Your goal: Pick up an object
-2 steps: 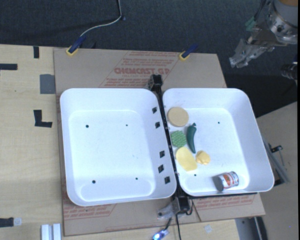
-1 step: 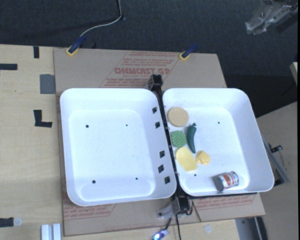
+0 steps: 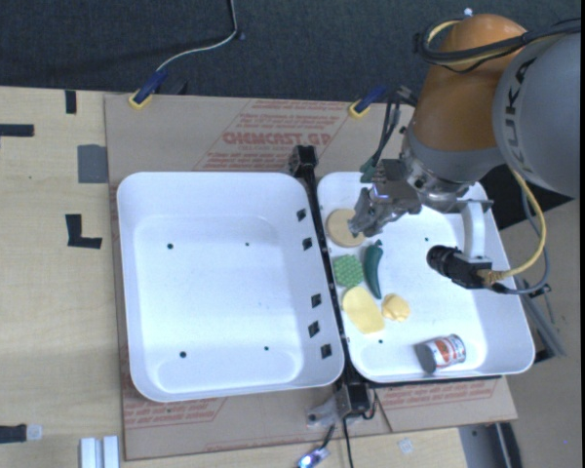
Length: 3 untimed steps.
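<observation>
The left bin (image 3: 214, 291) sits beside the right bin (image 3: 487, 359), the two touching along a black divider. In the right bin's left part lie a tan disc (image 3: 337, 228), a green textured piece (image 3: 348, 269), a dark green pepper-shaped object (image 3: 373, 267) and two yellow items (image 3: 363, 312) just below. The gripper (image 3: 369, 214) hangs over the disc; whether its claw is apart or together cannot be told. A small can (image 3: 442, 352) lies near the front edge
</observation>
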Tool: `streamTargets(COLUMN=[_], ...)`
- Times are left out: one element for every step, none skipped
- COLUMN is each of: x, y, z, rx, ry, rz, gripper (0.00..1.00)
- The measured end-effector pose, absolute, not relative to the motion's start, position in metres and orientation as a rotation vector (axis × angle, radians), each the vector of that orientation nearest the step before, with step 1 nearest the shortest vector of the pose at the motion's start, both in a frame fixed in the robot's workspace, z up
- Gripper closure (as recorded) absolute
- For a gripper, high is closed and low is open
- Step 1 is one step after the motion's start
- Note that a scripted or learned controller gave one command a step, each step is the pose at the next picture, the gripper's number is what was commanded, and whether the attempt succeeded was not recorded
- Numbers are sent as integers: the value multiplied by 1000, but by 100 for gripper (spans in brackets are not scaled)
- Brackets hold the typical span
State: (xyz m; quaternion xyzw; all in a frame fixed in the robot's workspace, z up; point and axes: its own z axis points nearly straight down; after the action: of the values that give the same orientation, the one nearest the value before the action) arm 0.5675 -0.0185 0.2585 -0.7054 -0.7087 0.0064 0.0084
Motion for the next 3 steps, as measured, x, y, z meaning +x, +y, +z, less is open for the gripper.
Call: streamTargets(x=[626,669,669], y=[28,59,60], z=[188,191,265], rx=[-2213,-2216,-2221], ry=[-2226,-2227,-2226], rz=[5,-2,-6], gripper=[100,100,100])
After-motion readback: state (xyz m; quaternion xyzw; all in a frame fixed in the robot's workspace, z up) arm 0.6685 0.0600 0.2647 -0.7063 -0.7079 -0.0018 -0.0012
